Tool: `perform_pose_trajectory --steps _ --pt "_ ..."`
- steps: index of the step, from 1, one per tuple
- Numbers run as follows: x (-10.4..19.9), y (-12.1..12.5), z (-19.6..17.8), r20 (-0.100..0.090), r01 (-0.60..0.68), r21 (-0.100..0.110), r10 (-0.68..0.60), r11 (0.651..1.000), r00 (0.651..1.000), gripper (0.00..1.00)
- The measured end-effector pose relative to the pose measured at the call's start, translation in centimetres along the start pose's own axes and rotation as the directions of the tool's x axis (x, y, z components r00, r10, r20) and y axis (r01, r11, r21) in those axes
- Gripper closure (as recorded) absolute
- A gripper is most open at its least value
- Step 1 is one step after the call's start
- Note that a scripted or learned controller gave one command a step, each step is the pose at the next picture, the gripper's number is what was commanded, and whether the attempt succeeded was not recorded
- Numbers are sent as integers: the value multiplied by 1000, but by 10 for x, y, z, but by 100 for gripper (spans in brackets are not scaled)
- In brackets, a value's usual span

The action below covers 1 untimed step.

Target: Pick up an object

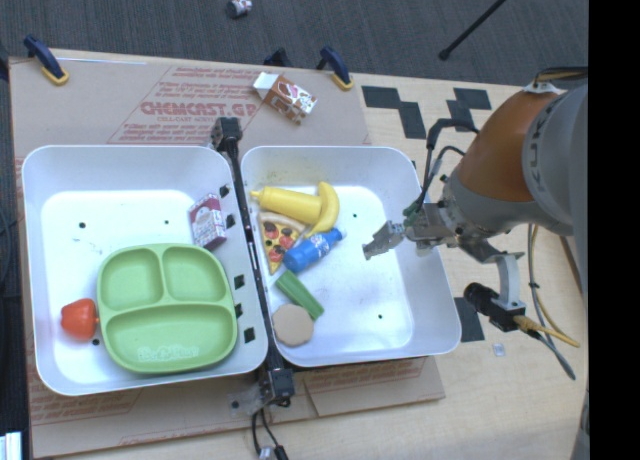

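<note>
The claw (382, 242) hangs over the right bin (425, 318), near its right wall, nothing between its fingers; how wide they stand I cannot tell. Well to its left lie a blue bottle (311, 250), a banana (298, 204) and a pizza slice (277, 239).

green tray (168, 313), yellow banana (300, 204), blue bottle (311, 250)

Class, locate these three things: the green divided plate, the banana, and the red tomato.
green divided plate (167, 306), camera view, the ridge between its compartments.
banana (297, 202), camera view, middle of its body.
red tomato (79, 318), camera view, its centre.
</note>
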State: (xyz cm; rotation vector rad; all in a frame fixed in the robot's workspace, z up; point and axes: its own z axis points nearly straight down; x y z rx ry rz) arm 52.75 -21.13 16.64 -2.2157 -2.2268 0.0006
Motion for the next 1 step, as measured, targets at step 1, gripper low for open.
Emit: perform_pose_trajectory --steps 1 --pt "1 -52 75 -2 2 4 -2 1000 1000 0"
